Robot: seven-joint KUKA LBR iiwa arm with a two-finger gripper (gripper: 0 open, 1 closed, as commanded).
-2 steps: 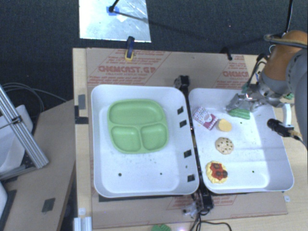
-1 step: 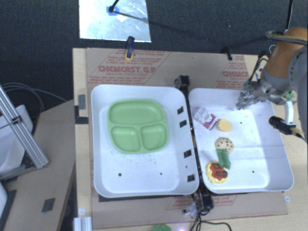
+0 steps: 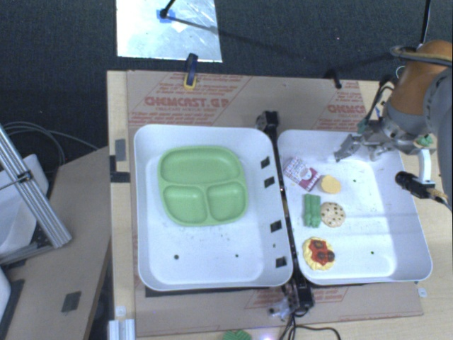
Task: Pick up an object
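Observation:
Several small toy foods lie in the left half of the right bin point(image 3: 396, 261): a pink and white packet point(image 3: 300, 173), a yellow disc point(image 3: 330, 185), a green piece point(image 3: 311, 210), a chocolate-chip cookie point(image 3: 332, 214) and a small pizza point(image 3: 319, 253). My gripper point(image 3: 346, 150) hangs over the far part of this bin, up and to the right of the packet and the yellow disc. It is apart from all of them, and nothing is visibly held in it.
The left bin point(image 3: 152, 261) holds a green divided plate point(image 3: 203, 185). Black clips point(image 3: 270, 183) run along the wall between the two bins. The arm point(image 3: 417, 98) enters from the upper right. A shiny sheet point(image 3: 170, 20) lies on the floor beyond the bench.

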